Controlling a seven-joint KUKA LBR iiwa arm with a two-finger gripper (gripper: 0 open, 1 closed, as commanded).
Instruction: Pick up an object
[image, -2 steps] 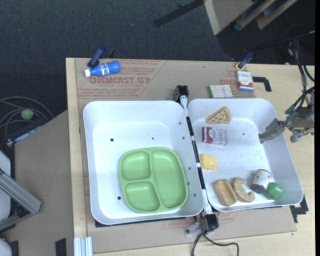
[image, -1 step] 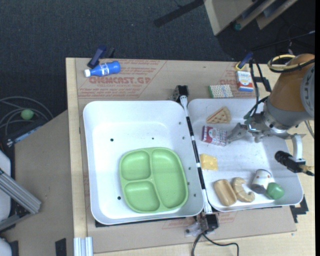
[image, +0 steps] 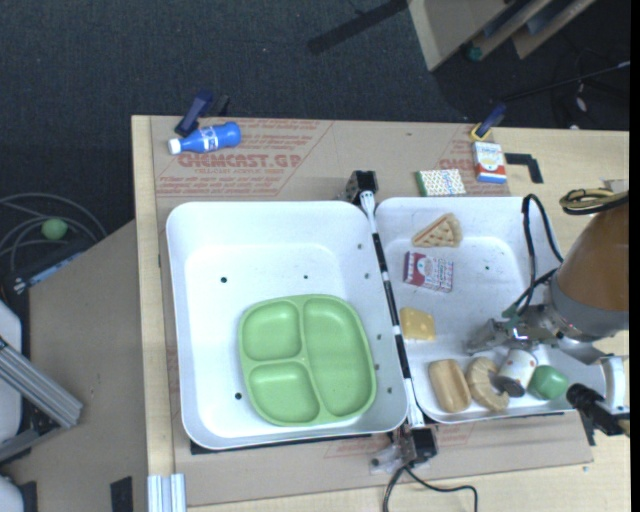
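Observation:
The right bin (image: 490, 225) holds several toy foods. A pizza slice (image: 438, 232) lies at the back, with a red and white carton (image: 428, 271) just in front of it. A yellow cheese block (image: 418, 324) sits by the left wall. A bread roll (image: 450, 385) and a tan bagel-like piece (image: 487, 383) lie at the front, beside a white and green bottle (image: 532, 376). My gripper (image: 505, 340) hangs low over the front right of this bin. It is just above the bagel piece and the bottle, and nothing is clearly held in it.
The left bin (image: 200, 250) holds a green divided plate (image: 305, 358). On the bench behind the bins lie a blue and white bottle (image: 205, 138) and two small boxes (image: 441, 182) (image: 488, 162). A black cable (image: 535, 235) loops over the right bin's back.

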